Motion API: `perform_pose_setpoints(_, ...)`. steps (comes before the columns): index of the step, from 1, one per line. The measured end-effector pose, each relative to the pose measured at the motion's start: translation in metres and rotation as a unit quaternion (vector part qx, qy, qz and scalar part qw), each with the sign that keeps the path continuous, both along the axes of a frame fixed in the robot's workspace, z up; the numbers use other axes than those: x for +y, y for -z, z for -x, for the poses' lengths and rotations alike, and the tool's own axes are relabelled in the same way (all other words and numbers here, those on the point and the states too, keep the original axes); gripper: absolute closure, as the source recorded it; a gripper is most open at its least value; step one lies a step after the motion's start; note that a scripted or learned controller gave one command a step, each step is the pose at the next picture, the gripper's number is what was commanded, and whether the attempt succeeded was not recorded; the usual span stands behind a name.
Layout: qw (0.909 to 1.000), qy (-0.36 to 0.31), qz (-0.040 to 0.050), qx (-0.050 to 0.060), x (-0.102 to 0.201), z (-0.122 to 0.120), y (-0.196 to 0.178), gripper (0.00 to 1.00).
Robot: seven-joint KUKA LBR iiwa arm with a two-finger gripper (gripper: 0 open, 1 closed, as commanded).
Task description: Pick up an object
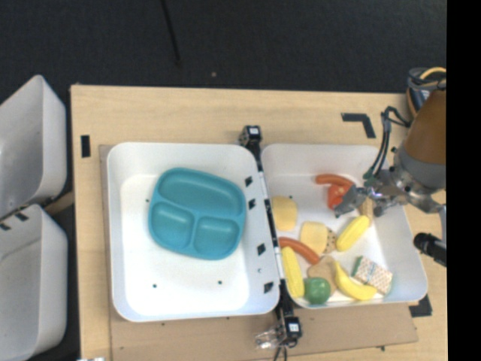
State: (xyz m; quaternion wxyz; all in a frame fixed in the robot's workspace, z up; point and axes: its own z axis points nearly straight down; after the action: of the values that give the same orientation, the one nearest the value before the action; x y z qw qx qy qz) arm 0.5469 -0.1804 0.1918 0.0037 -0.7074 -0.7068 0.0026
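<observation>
At the near edge of the right bin (398, 295) lie a green apple (317, 289), two bananas (353, 283) and a small patterned packet (373, 274), its print too small to read. Farther back, the gripper (359, 201) hangs over a red pepper (337, 188); whether its claw is open or closed I cannot tell. The left bin (128, 292) holds a teal divided plate (198, 213).

We take this for a robotics lab. A plain wooden table (188, 111) stands on dark flooring and carries two shallow white bins (124, 277) clipped side by side at the frame's centre. A grey arm with an orange band (430, 138) and loose cabling enters at the right. Black marker tape sits on the table, and the right bin holds toy food (323, 254), the left a teal divided plate (197, 213).
</observation>
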Motion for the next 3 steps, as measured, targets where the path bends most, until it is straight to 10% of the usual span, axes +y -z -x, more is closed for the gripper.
perform_pose_setpoints(2,1.0000,0.002,0.0005,-0.005,0.006,-0.008,0.092,0.00)
perform_pose_setpoints(3,1.0000,0.003,0.0005,-0.006,0.005,-0.009,0.084,1.00)
